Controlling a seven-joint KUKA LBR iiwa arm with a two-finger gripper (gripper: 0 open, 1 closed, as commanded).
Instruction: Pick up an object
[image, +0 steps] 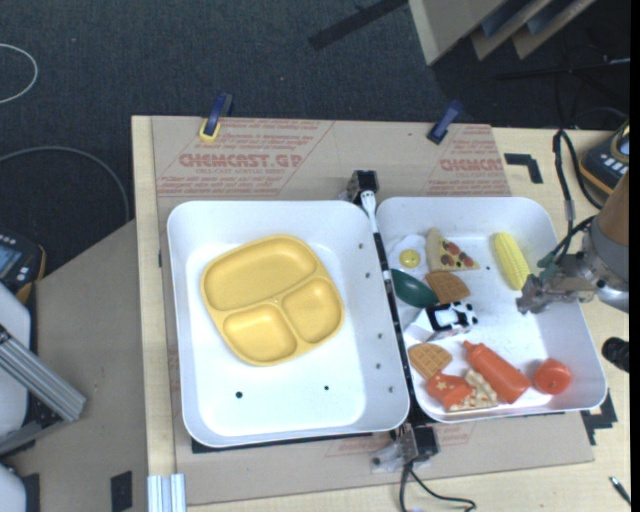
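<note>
The left bin (190, 300) holds a yellow three-compartment plate (270, 298), lying flat and slightly turned near its centre. By my reading it is a possible receiving place, kept apart from the clutter.

The right bin (480, 208) carries all the toy food, so any pick must be made there. The items lie loose and close together along the bin's left and lower parts: a corn cob (510, 259) towards the upper right, a pizza slice (448, 252) beside a fried egg (408, 257), a green leaf-shaped piece (410, 288) at the dividing wall, a black-and-white cow figure (452, 318) in the middle, a waffle (431, 358), a carrot-like orange piece (493, 367) and a tomato (551, 376) near the lower right corner.

The gripper (535, 296) hangs over the right side of this bin, reaching in from the right, just below the corn cob and apart from it. No item sits between its fingers. Whether the pincer is released or clenched cannot be told at this size. Judgement: approach stage, no object yet secured; the corn cob is the nearest candidate.
</note>
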